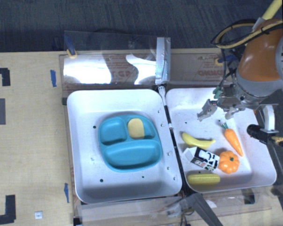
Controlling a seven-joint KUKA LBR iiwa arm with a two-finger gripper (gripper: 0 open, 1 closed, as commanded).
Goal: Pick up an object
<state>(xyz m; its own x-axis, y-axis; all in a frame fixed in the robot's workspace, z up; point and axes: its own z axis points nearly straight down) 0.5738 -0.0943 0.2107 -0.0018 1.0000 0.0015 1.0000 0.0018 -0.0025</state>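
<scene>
Camera view: the gripper (pixel 218 109) hangs over the right bin (pixel 263 175), fingers (pixel 204 113) spread, gripping nothing. The carrot (pixel 233 141) lies just below it; probably light, stiff, smooth. Grasp across its thick middle.

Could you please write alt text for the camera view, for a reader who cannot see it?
The gripper hovers with fingers open over the right bin, which holds a banana, carrot, small orange pumpkin, black-and-white packet and a yellow-green oblong item. The left bin holds a blue divided tray with a yellow piece in one compartment.
</scene>
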